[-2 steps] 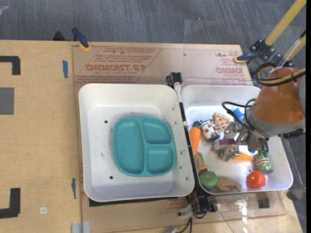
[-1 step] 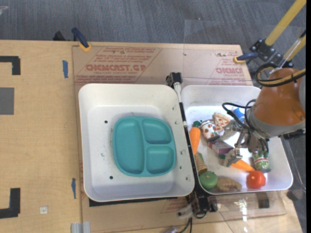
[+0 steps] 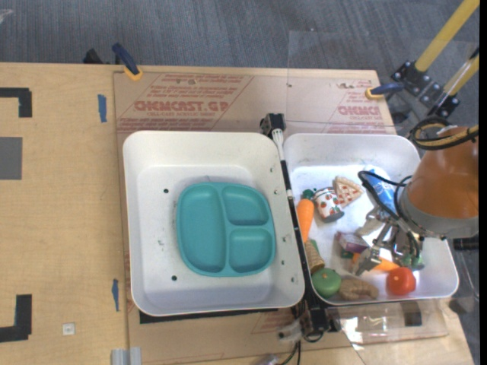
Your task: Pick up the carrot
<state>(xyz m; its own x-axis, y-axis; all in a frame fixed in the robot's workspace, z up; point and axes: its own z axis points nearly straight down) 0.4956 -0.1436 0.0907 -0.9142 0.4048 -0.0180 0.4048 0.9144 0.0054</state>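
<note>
We're hovering gripper point(image 3: 389, 248) over right bin point(image 3: 434, 154), jaws spread, holding nothing. Carrot point(image 3: 306, 217) lying near bin's left wall, well left of jaws, long axis along wall.

Robotics lab – plywood bench point(image 3: 53, 204) w/ tape marks, clamps point(image 3: 128, 61), grey carpet point(image 3: 228, 14)

Clear sheet point(image 3: 251, 97) beyond the bins, far from the jaws: red print "CHEMCAST GP", repeated partly at its right end.
</note>
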